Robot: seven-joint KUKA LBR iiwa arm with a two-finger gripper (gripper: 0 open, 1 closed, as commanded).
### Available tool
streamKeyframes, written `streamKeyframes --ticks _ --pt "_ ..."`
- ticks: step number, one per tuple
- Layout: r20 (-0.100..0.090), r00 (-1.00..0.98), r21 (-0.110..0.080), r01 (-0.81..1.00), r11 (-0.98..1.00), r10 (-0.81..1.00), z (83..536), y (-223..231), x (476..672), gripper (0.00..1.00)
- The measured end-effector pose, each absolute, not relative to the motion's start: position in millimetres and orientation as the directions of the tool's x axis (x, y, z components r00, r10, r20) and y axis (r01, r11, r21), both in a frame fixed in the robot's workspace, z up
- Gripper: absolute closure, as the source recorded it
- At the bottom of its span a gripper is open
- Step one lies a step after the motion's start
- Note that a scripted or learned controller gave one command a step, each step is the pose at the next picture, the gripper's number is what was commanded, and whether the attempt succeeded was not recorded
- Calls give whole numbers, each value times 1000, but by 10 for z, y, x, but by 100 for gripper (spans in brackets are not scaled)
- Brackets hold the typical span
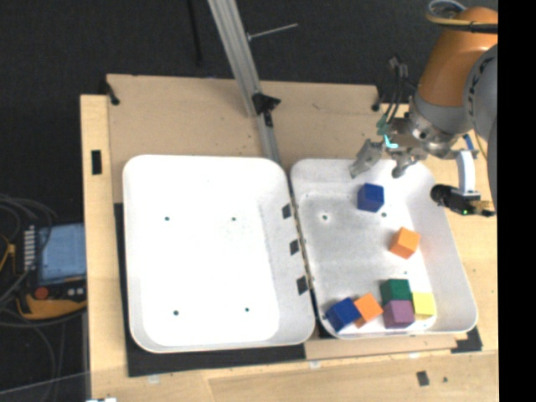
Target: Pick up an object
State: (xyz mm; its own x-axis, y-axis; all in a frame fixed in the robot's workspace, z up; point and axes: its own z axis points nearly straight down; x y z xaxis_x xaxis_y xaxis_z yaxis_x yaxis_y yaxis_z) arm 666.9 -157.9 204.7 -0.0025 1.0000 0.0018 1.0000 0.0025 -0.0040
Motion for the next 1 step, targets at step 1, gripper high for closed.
streamKeyframes --ticks 1 --pt "-3 -5 0 1000 5 1000 2082 -1590 6678 0"
